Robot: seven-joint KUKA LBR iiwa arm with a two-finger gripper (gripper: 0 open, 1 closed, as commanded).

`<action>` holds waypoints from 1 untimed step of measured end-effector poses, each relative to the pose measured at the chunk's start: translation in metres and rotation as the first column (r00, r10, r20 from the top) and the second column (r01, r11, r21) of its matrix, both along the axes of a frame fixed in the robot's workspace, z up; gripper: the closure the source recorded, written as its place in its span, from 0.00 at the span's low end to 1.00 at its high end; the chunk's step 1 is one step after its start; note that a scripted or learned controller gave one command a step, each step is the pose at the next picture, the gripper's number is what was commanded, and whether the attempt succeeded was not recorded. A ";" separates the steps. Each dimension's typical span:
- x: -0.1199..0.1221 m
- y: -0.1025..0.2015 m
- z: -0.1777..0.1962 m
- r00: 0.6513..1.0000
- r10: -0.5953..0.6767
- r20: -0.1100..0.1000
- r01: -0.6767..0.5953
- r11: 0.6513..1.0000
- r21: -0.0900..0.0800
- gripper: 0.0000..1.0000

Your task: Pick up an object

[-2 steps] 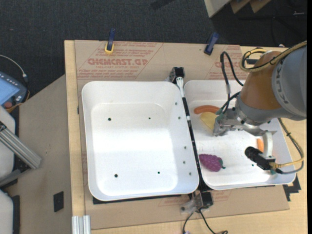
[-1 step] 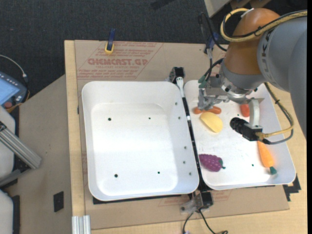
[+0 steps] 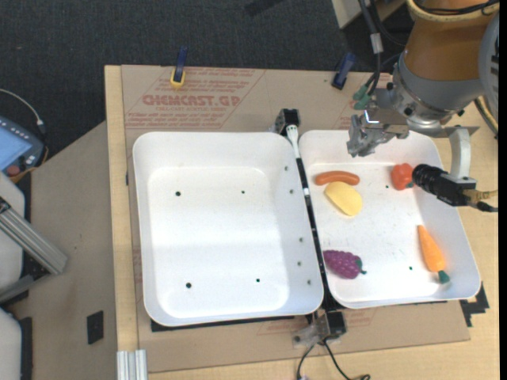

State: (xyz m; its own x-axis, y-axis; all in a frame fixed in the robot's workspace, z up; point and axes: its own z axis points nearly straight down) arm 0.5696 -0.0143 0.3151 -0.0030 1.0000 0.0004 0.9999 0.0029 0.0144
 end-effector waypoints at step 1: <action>-0.074 0.022 0.018 1.000 -0.001 -0.019 0.001 1.000 0.001 1.00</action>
State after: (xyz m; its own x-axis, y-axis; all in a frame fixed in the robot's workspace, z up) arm 0.4953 0.0074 0.3332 -0.0022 1.0000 0.0017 1.0000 0.0022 -0.0048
